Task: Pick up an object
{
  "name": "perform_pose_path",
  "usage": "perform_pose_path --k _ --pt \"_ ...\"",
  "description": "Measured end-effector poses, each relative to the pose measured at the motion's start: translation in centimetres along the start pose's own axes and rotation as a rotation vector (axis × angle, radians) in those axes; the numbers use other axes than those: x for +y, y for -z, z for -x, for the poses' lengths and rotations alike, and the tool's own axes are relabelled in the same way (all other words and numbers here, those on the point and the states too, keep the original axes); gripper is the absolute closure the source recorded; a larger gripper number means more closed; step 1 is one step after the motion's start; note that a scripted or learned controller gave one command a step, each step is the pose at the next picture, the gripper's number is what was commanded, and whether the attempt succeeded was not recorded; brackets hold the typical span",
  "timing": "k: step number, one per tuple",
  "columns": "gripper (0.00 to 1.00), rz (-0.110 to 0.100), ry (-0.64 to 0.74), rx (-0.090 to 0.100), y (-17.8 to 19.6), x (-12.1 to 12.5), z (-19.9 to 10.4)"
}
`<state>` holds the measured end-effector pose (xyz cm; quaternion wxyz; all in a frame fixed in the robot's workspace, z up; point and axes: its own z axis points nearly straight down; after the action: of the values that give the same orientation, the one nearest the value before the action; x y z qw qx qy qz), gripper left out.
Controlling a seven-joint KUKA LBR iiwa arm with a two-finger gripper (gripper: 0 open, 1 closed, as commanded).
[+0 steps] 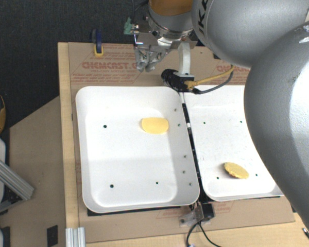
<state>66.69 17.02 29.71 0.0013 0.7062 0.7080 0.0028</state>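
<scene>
- Camera view: two white bins sit side by side on a brown board, the left bin (92,153) and the right bin (216,138), touching along a dark seam.
- Two yellow discs, counted: one disc (154,125) lies in the left bin, a little above that bin's middle and toward the seam; a second, rougher disc (236,170) lies in the right bin, near its lower edge.
- One arm (257,30), grey with an orange band, reaches in from the right, above the left bin's far edge.
- One gripper (147,60) hangs over the board just beyond the left bin's far rim, well apart from both discs; nothing is seen in it, and whether it is apart or together cannot be told.
- One blue-and-yellow clamp (98,42) stands at the board's far edge, beyond the left bin's far-left corner.
</scene>
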Motion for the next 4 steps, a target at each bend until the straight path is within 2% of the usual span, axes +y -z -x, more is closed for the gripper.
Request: perform_pose_path --k 1,2,3,4 --pt "1.00 -0.013 0.003 -0.002 -6.5 -0.2 -5.8" --pt "1.00 -0.001 -0.001 -0.001 -3.9 0.0 -5.4" --pt "1.00 0.000 -0.002 0.000 -0.9 0.0 -5.4" --pt "1.00 -0.011 -0.002 -0.004 -4.6 -0.2 -5.4"
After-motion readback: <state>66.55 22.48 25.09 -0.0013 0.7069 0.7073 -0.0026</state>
